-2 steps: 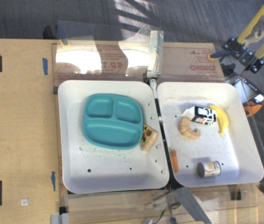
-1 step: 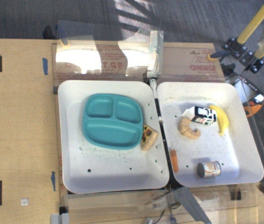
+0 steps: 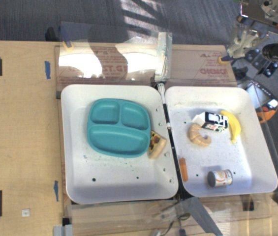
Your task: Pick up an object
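At the near side of the right bin (image 3: 249, 154), go for the can (image 3: 220, 178) lying well apart from everything else, though you cannot tell whether your gripper (image 3: 243, 39) is open.

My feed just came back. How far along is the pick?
Nothing looks picked yet. The banana, croissant, can and carrot stick all lie in the right bin; the teal plate sits in the left bin. The arm is up at the top right. The whole grasp remains.
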`<state>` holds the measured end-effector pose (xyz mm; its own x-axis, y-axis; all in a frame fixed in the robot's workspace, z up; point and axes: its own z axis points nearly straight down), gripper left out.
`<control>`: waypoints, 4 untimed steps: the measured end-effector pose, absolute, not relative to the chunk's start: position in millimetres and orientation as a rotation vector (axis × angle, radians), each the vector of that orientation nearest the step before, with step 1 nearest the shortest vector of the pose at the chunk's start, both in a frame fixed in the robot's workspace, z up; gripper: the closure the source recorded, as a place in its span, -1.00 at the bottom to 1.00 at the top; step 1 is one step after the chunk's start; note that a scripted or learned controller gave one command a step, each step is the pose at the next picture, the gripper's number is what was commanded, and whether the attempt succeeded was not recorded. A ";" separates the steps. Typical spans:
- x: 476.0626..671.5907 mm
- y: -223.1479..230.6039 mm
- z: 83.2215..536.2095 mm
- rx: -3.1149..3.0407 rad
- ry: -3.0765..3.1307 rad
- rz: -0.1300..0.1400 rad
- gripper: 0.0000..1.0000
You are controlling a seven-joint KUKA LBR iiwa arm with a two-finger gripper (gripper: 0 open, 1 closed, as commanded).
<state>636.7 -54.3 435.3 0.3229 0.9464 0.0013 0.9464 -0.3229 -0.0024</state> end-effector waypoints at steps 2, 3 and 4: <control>560.9 -140.9 436.3 -1.814 -2.567 0.000 1.00; 501.8 -212.9 436.9 -1.485 -2.772 0.001 1.00; 485.1 -223.7 437.1 -0.598 -3.089 0.001 1.00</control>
